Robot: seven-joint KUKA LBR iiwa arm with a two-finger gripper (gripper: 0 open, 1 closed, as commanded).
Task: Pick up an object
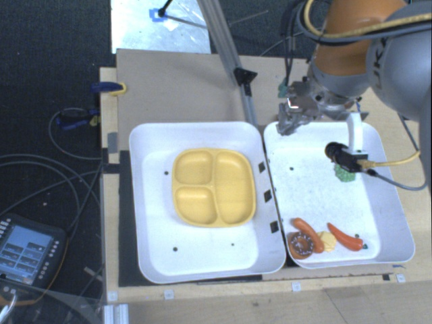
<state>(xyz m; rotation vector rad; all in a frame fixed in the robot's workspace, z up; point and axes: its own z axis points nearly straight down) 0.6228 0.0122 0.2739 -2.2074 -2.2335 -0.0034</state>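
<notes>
over the far left corner of the right bin (304,187), the gripper (289,121) hangs close to the rim. from this slant it cannot be told whether it is wide or narrow, and nothing is seen held in it. everything it could pick lies away from it, toward the bin's near edge and right side. a toy sausage (302,225) lies by the near edge around its middle, its long axis running slantwise from far left to near right, and its near end touches a chocolate doughnut (300,246). just beside them, toward the near right corner, sits a small yellow piece (329,240), and beyond it an orange-red piece (344,236) with much the same slant as the sausage. a green thing (346,175) rests apart from these, nearer the right edge and about halfway along it, partly covered in this view. the coming move probably turns on a long diagonal travel across the bin, then a grip set across a long axis rather than along it. the floor is smooth, white and flat, so things may slide when nudged. the near cluster is crowded and close to the wall, while the green thing has bare floor around it. the left bin (152,174) carries a yellow divided plate (214,186), well apart.
</notes>
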